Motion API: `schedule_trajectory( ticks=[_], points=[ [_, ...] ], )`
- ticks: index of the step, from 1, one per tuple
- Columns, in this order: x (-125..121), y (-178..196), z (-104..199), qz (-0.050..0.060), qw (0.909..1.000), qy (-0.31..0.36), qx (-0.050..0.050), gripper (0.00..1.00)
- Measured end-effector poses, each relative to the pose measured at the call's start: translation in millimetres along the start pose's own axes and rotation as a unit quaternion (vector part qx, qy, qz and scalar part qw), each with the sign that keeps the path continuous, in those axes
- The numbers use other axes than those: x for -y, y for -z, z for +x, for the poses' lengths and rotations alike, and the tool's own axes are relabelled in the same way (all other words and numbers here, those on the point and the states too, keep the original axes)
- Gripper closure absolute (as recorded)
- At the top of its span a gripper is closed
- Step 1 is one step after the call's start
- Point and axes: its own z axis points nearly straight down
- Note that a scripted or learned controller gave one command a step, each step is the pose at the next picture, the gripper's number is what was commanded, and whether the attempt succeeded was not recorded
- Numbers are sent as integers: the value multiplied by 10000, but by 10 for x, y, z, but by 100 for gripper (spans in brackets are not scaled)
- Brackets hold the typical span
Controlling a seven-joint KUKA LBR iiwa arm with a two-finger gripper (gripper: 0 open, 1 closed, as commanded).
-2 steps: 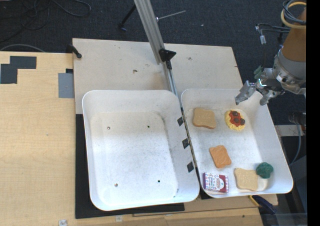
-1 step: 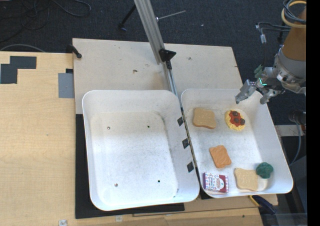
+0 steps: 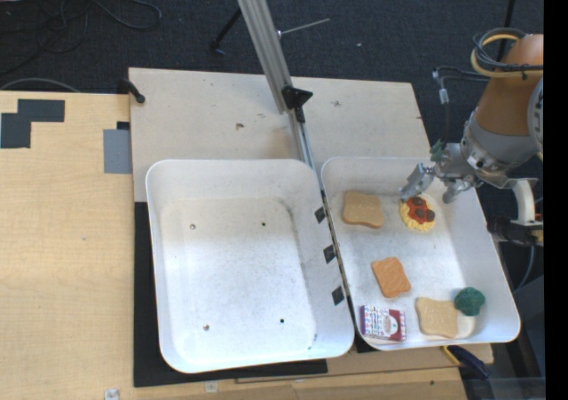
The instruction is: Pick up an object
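Bins sat side by side on a pale table, seen from above at a slant. At 9 o'clock lay the left bin, white and shallow, its floor bare apart from a few dark specks. At 3 o'clock lay the right bin, touching the left one along a shared edge marked by small black clips.

Five things lay in the right bin. A toast slice rested near its 11 o'clock corner. Just beside it, toward 1 o'clock, sat a round yellow toy with red and dark patches on top. An orange cracker lay near the bin's centre. Along the 6 o'clock rim stood a small pink-and-white carton, then a second pale slice, with a green ball touching that slice at 5 o'clock.

From 3 o'clock the grey arm reached in, with an orange band above its wrist. Its gripper hung over the bin's 1 o'clock part, directly above the yellow toy, fingers spread wide and pointing down. One fingertip was close to the toy's upper left edge. Nothing was held between the fingers.

A slanted metal rail ran from 12 o'clock down to the junction of the bins.
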Motion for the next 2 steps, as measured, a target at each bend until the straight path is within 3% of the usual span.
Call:
schedule_trajectory(
  ticks=[1,2],
  points=[
    [-84,-587,20,-2,10000,10,0,0],
    [-127,-736,7,-93,9999,21,44,0]
  ],
)
